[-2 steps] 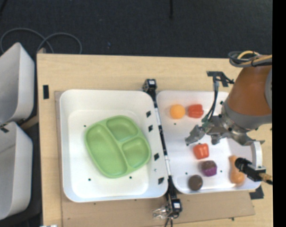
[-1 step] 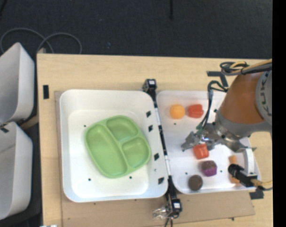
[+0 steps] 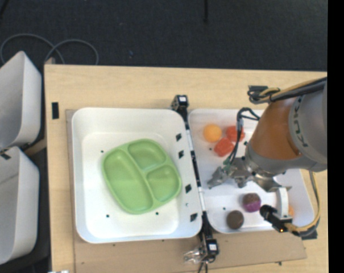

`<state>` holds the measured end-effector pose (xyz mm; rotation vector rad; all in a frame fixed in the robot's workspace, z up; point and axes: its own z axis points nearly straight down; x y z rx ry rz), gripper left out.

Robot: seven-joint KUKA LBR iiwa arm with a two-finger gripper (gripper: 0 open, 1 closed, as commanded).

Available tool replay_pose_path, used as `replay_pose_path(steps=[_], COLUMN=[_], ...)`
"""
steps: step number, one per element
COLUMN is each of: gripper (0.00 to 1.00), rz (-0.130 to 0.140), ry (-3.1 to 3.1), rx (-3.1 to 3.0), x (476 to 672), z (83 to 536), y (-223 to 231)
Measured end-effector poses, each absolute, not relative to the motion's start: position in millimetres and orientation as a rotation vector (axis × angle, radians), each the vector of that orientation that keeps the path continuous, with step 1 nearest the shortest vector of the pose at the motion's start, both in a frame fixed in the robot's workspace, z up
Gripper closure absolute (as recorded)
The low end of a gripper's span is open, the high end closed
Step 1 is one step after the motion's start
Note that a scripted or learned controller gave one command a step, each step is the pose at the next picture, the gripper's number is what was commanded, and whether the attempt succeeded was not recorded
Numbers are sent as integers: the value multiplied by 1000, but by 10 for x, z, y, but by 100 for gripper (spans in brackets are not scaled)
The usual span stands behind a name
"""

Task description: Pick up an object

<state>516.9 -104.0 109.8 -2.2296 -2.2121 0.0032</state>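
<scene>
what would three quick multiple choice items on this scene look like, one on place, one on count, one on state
1. Where does the green plate lie?
A. left bin
B. right bin
C. on the bench outside the bins

2. How many compartments does the plate have?
A. two
B. three
C. five

3. How does the plate lie?
A. flat, open side up
B. flipped over
C. propped on the bin wall

Key:
1 A, it rests on the floor of the left bin.
2 B, one long section and two smaller ones show.
3 A, its hollows face the camera.
</scene>
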Motion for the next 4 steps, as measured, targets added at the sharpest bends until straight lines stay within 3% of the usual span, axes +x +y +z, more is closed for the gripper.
replay_pose_path(steps=[1, 2, 4], gripper=[0, 100, 100], rz=[2, -2, -8], ry=[-2214, -2209, -2230], rx=[-2227, -2236, -2224], x=[5169, 5179, 5118], z=[1002, 1113, 2354], y=[-1051, -1059, -1100])
